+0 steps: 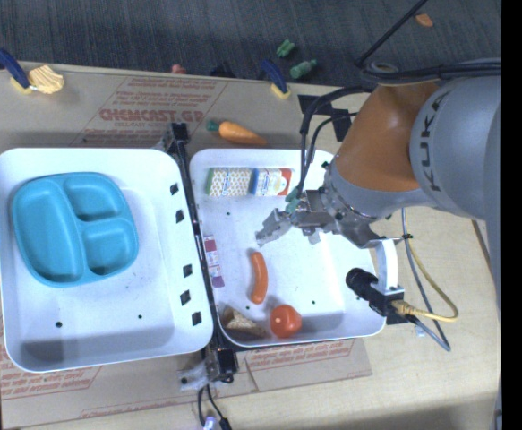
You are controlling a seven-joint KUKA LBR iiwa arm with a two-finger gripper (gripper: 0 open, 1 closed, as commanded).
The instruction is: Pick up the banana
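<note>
Place: a robotics lab or test cell, not a home or kitchen.
Arm: a grey industrial arm (440, 141) with an orange band and maker's lettering on its casing reaches over the bench from the right.
Cabling: black and yellow cables (426, 298) hang loose off the wrist; another black cable runs across the dark floor at the top edge.
Bench: a pale worktop (440, 374) carries printed cardboard sheeting (144, 106) held by blue clamps (12, 68) at its far edge.
Bins: two shallow white bins (28, 348) sit side by side, joined along the middle by black clips.
Props: toy plastic food and a blue sectioned tray (72, 227) lie in the bins.
</note>
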